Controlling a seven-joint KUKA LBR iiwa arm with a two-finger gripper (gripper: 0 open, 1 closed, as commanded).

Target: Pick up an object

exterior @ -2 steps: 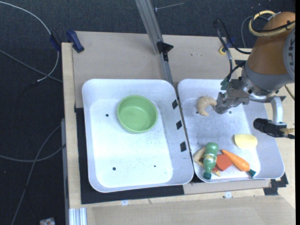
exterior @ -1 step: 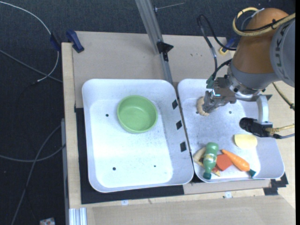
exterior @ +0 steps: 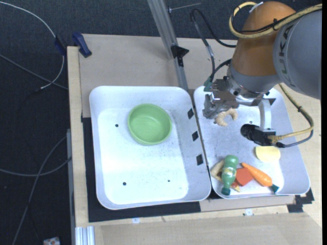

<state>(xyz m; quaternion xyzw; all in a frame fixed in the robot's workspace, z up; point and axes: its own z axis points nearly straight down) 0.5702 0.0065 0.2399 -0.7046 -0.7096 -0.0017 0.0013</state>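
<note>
Beige toy (exterior: pixel 225 118) sits pinched in the hand (exterior: pixel 216 111), near a yellow piece (exterior: pixel 267 153) and carrot (exterior: pixel 257 173).

floor (exterior: pixel 30 137): dark carpet, thin cables | bench (exterior: pixel 122 60): light wood | light: even, overhead

Grey arm (exterior: pixel 301 45), orange band (exterior: pixel 260 34), yellow and black cables, metal pincer (exterior: pixel 213 108)

I see a small tan curled object (exterior: pixel 225 117), maybe a toy pastry, at the gripper (exterior: pixel 217 112) tip in the right bin's (exterior: pixel 291 137) upper part. Can't confirm it's between the fingers; it looks partly covered from above.
</note>
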